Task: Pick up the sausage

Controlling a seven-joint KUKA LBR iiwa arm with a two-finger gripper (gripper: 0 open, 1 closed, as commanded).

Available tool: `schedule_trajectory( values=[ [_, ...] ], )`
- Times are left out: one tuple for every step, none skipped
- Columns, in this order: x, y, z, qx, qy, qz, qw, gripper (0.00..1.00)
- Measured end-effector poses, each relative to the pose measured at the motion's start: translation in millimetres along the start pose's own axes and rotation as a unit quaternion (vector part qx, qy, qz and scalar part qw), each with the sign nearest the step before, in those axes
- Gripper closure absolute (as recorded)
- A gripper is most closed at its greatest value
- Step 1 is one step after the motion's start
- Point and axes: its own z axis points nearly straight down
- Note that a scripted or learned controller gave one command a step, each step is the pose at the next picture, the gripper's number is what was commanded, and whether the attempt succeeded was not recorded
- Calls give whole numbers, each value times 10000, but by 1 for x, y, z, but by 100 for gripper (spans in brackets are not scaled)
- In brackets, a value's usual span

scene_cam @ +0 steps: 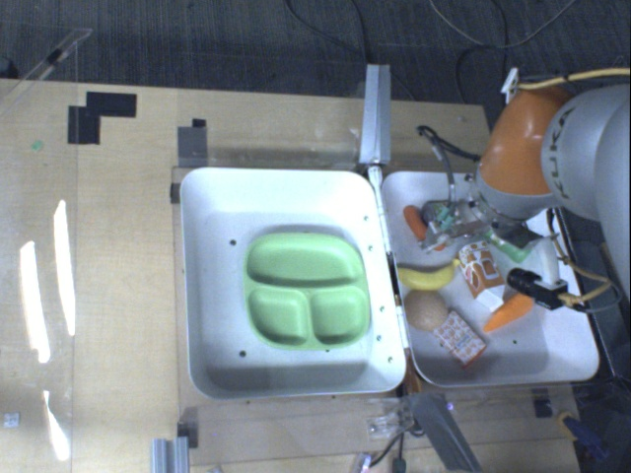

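Pale wood bench (99,294), smooth reddish sausage (414,223)

The sausage (415,222), short and reddish-orange, is lying tilted near the right bin's (582,358) upper left corner, partly hidden.

Two shallow white bins sit side by side on a pale wooden bench (99,294). The left bin (212,215) holds a green plate with three compartments (307,286), lying flat near its middle, one long compartment toward the far side and two smaller ones nearer the camera. The right bin (562,358) holds a clutter of small items: a yellow banana (426,277) lying near the bin's left wall, a brown rounded item (428,310) just below it, a patterned square packet (459,336) beside that, an orange carrot (509,313) to the right, and a white and orange carton (478,267) above it. Black cables (335,13) loop across the dark floor beyond the bench.
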Motion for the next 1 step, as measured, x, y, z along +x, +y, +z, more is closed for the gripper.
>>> schedule_trajectory(
  values=[
    [41,76,-86,44,10,-105,9999,100]
  ],
)
